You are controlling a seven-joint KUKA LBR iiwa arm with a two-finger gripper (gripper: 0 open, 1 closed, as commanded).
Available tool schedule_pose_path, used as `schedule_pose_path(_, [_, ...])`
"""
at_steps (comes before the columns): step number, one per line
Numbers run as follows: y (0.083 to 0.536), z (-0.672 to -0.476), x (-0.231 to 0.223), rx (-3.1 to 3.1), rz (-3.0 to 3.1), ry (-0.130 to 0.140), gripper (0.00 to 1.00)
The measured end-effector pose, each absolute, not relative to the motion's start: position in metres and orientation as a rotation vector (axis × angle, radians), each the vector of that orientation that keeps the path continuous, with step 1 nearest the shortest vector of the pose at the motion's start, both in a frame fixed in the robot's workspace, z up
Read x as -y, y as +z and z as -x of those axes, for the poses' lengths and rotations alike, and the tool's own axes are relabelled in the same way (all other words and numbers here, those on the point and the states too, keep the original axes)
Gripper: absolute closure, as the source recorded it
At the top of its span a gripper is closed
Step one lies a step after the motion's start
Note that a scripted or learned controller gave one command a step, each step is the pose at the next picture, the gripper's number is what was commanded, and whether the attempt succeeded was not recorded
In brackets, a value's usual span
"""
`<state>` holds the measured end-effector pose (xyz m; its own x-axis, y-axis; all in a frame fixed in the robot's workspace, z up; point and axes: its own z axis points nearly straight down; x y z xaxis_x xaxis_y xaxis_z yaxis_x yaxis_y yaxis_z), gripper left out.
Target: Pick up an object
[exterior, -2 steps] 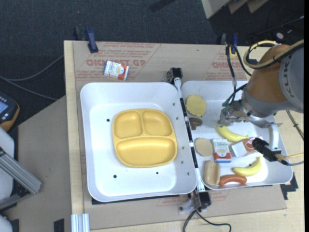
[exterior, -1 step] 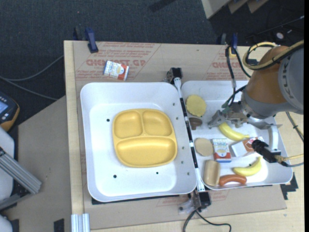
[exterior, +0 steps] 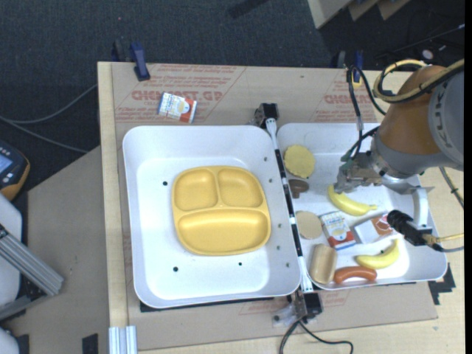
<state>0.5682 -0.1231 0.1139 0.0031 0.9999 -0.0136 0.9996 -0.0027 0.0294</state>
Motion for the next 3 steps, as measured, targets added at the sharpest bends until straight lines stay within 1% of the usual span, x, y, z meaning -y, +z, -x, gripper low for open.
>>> schedule_pose_path(1, [0.113, -0.568, 0.123, -2.197, -2.204, 0.017, 0.00])
schedule_pose_path(2, [0.082, -0.560, 0.111, -2.225, -2.225, -0.004, 0.00])
schedule_pose_path(3, [0.095, -0.561, 0.112, -2.220, -2.223, 0.001, 1.00])
